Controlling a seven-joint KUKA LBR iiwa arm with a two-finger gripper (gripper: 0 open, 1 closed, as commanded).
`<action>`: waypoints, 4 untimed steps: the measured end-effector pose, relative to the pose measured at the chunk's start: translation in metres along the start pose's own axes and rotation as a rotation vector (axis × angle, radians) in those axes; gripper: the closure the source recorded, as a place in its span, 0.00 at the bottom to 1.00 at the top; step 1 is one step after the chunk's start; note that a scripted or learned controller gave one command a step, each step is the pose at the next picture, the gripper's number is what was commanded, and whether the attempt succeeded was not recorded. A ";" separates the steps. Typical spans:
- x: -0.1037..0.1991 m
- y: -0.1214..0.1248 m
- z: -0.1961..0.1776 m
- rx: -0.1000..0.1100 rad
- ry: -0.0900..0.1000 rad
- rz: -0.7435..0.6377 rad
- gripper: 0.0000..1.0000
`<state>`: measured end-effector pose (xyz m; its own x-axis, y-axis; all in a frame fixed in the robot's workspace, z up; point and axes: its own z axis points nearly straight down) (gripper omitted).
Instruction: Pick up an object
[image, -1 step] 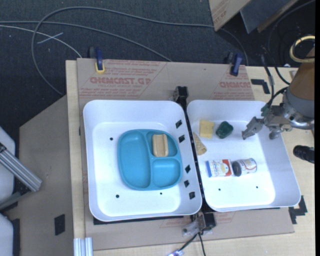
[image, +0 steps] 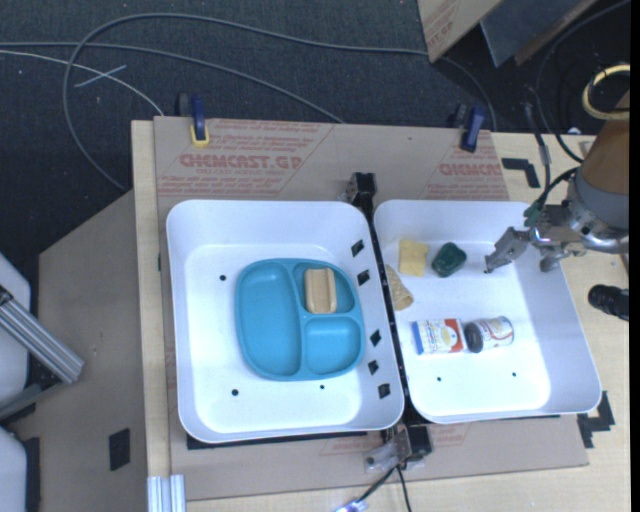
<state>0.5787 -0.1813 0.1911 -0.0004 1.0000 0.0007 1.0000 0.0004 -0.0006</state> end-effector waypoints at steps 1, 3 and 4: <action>0.002 0.009 0.049 0.005 0.002 -0.002 0.00; 0.002 0.010 0.087 -0.002 0.000 0.000 1.00; 0.009 0.019 0.037 -0.006 -0.002 -0.002 1.00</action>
<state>0.5979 -0.1727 0.1541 -0.0023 1.0000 -0.0010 1.0000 0.0023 0.0052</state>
